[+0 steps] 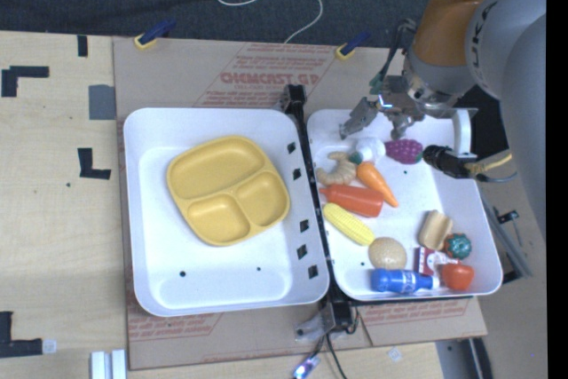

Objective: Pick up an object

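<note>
Currently hovering with gripper (383, 122) spread over purple grapes (404, 150) (crowded by carrot (376, 180)), risking a glancing miss.

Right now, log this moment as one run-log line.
arm: over right bin's far end | fingers: open, holding nothing | nearest: purple toy grapes | yellow divided plastic plate: left bin

Bins (146, 191) look like smooth white plastic, the yellow tray (228, 189) glossy plastic too. Toy carrot (376, 180) and corn (348, 224) are shiny plastic. Underneath, matt brown cardboard (257, 75).
</note>
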